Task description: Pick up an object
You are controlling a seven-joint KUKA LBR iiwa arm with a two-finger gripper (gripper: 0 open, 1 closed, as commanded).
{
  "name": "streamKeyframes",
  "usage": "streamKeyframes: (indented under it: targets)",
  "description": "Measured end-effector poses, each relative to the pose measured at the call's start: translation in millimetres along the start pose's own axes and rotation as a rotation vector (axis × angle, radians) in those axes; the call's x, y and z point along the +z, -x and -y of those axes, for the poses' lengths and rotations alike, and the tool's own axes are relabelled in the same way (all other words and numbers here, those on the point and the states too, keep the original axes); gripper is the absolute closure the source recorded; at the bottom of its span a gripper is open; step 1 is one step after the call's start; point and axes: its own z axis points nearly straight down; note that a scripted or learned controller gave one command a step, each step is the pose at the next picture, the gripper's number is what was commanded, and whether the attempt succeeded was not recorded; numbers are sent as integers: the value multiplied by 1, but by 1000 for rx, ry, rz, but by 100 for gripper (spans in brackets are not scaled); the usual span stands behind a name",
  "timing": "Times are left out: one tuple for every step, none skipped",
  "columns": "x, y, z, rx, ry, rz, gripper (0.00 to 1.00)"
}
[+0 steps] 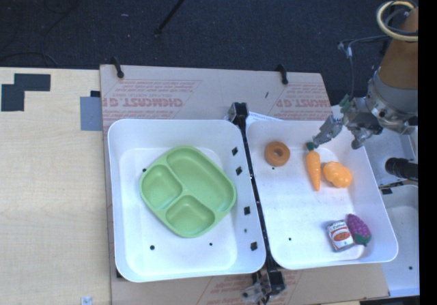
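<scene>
We look down at a slant on a pale wooden surface point(48, 187) carrying two shallow white bins side by side on a sheet of cardboard. The left bin point(130, 242), in the lower centre of the frame, holds a light green divided plate point(188, 190) with three compartments, lying flat and turned at an angle. The right bin point(293, 242), in the lower right, holds five small toy foods. A brown ring doughnut point(277, 153) lies near its upper left. Just right of it an orange carrot point(313, 168) with a green top lies lengthwise, pointing toward the lower edge of the frame, and a rounded yellow-orange fruit point(337, 174) sits just beside the carrot. In the lower right corner of this bin a small can with a red and white label point(340, 235) lies against a purple bunch of grapes point(358, 228). At the right of the frame the pincer point(345, 132) hangs over the bin's upper right edge, its two fingers spread apart and released, grasping nothing, one fingertip close above the carrot's green top.
</scene>
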Motion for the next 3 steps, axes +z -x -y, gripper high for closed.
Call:
streamKeyframes:
  targets:
    - [-8,0,-2,-2,13,2,0]
    - [37,1,-7,-2,9,2,0]
    - [82,-4,-3,-2,9,1,0]
